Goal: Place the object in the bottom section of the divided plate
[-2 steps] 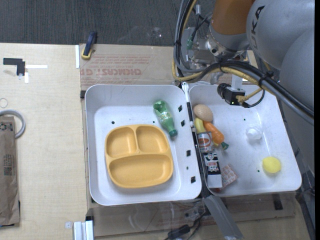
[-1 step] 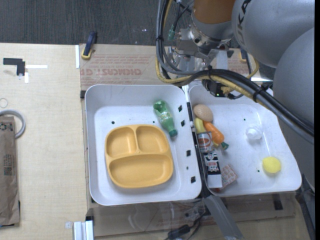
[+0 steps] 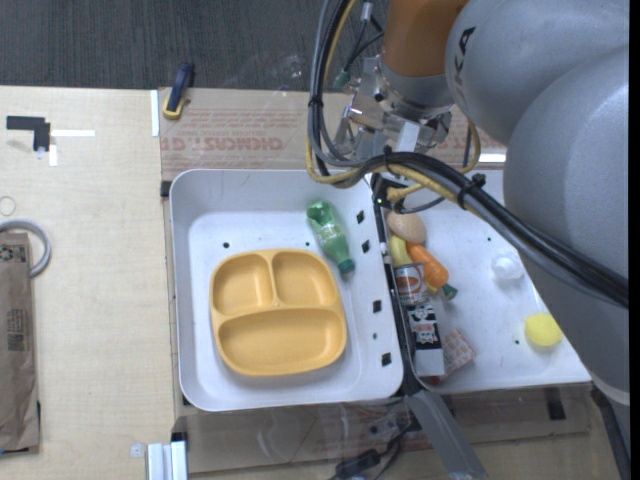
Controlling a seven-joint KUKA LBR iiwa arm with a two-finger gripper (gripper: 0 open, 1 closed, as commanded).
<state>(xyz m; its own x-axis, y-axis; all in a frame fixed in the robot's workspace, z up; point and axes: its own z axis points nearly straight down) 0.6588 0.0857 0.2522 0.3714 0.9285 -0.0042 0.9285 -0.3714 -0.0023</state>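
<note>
Camera view: pale wooden bench (image 3: pixel 80 298) bears two white bins (image 3: pixel 190 268), dark floor (image 3: pixel 150 18) behind.

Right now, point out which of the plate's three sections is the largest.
The bottom section of the yellow divided plate: it spans the plate's full width at the near edge, while the two top sections split the far half between them.

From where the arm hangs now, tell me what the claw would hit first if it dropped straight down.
Probably the pale potato-like thing at the top of the heap along the right bin's left wall. Cables hide the claw itself, so depth is uncertain.
</note>
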